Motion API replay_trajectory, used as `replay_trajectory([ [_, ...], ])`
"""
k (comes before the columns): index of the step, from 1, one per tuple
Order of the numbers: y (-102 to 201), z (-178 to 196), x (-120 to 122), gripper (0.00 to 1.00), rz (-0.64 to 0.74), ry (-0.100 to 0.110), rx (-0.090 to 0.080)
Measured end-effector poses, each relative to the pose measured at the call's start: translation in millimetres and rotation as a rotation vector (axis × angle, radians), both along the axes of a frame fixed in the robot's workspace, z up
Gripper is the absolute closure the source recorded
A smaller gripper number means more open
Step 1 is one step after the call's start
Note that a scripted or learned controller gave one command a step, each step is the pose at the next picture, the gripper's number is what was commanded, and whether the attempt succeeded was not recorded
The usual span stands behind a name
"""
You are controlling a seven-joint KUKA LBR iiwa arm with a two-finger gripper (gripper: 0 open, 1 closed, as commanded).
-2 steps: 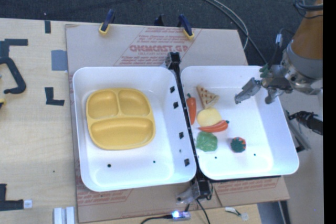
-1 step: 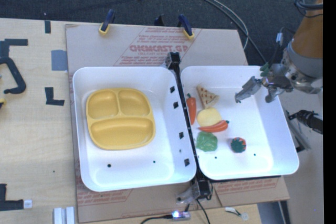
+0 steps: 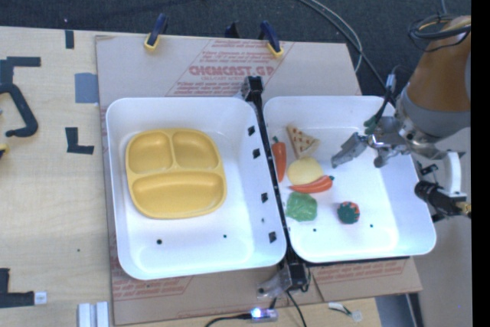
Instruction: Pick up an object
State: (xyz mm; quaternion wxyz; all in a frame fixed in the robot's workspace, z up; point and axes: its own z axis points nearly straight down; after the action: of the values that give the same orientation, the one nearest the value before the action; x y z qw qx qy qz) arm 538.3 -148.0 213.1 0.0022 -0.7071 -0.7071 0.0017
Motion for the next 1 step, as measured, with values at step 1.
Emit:
replay_trajectory([
  [1,-0.8,-46.1,-8.4,0.0,0.0,-0.001,0.0],
])
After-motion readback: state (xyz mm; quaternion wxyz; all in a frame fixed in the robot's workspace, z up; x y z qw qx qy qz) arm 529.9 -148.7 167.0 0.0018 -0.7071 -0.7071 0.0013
